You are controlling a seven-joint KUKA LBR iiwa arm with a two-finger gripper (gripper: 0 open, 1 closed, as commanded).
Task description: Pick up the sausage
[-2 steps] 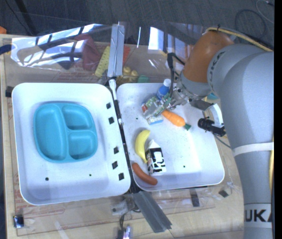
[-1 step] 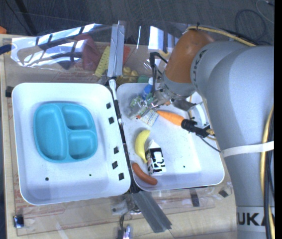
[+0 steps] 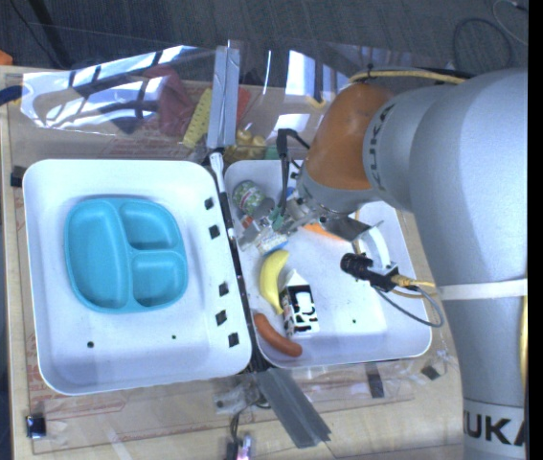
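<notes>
— Reddish-brown, short and smooth: is that your sausage, down at the near rim of the right bin?

— Yes. It lies flat against the wall by the divider between the bins, just below the banana and touching or nearly touching the black-and-white box.

— And your gripper?

— It hangs over the far left part of that bin, beside a small round can, well apart from the sausage. You cannot tell from this slant whether it is open or closed; nothing is visibly held in it.

— How would you take the pick?

— Bring the wrist toward the near corner, turn it so it closes across the sausage's short width, and come straight down. Your trouble is likely crowding: the bin wall on one side and the box on the other leave little room, so a slanted descent could nudge the box or pin the sausage against the rim.

— What about the surroundings?

— You have a pale wooden tabletop carrying both white bins; the left bin holds a blue divided tray. Crinkled clear plastic lies behind them, and dark carpet surrounds the rig.
</notes>
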